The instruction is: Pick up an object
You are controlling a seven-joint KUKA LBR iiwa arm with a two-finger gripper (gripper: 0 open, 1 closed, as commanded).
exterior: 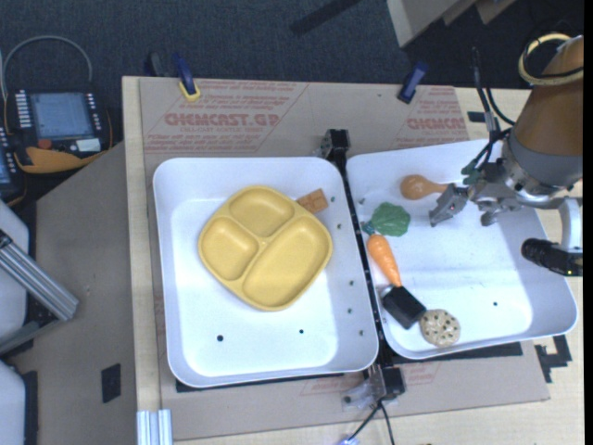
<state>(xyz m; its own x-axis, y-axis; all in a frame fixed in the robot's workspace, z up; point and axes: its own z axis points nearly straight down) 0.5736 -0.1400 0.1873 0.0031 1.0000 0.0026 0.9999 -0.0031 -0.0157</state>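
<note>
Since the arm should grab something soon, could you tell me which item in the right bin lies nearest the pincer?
The orange spoon, just left of the pincer at the bin's far side. The green leaf, carrot and cookie lie farther off.

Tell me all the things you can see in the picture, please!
left bin: 1, white, left on the bench
right bin: 1, white, right on the bench
divided plate: 1, yellow, in left bin
small block: 1, brown, beside plate's upper right edge
pear-shaped toy: 1, orange-tan, top of right bin
leafy toy: 1, green, right bin
carrot: 1, orange, below leafy toy
black block: 1, black, below carrot
cookie: 1, tan, speckled, beside black block
gripper: 1, grey, above right bin, fingers spread
</note>
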